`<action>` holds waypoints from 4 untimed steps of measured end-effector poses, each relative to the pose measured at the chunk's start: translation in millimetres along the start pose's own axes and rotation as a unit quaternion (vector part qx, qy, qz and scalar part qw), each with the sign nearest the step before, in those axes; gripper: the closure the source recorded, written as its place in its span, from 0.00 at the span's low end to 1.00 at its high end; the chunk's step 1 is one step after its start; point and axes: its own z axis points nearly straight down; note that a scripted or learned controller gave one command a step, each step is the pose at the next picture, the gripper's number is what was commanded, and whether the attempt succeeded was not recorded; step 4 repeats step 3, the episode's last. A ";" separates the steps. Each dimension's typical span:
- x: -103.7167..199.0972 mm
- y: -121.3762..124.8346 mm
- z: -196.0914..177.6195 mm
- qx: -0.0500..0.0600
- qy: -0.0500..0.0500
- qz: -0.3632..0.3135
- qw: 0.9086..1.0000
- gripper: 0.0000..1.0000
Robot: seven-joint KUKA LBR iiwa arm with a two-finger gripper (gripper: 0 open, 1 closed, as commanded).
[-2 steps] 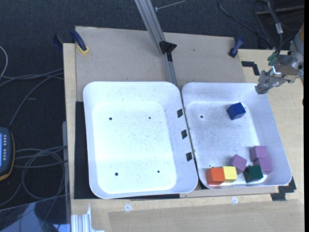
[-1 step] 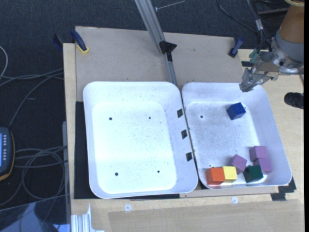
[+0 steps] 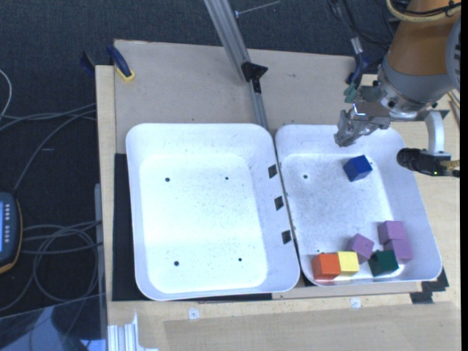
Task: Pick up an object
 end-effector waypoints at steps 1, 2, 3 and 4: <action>56.9 7.9 14.6 0.001 0.000 0.000 1.000 1.00; 120.4 2.2 15.2 0.000 0.000 -0.001 1.000 1.00; 169.1 4.8 31.5 0.001 0.000 0.000 1.000 1.00; 169.1 4.8 31.5 0.001 0.000 0.000 1.000 1.00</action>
